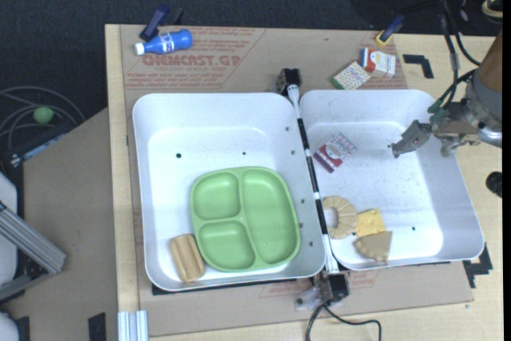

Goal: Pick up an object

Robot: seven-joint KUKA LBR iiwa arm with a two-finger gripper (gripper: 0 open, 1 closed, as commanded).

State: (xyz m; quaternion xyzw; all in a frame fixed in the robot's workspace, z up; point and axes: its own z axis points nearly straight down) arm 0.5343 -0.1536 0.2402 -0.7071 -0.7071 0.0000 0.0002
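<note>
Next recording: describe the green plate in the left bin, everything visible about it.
The green plate is a pale green divided tray with rounded corners, plastic by the look of it, matte and smooth. Raised ridges split it into three compartments: two at the far side and one at the near side, nothing in them. It lies flat and upright on the floor of the left bin, in its near half, turned slightly askew. A tan ridged block lies along its near left corner, seemingly touching it.

Arm [489,84] cut off by right edge past the wrist. Hand [403,141]: finger spacing too small to tell. Small packet [335,149] in right bin [447,196]: print unreadable. Surface [239,52] lettering partly legible.
</note>
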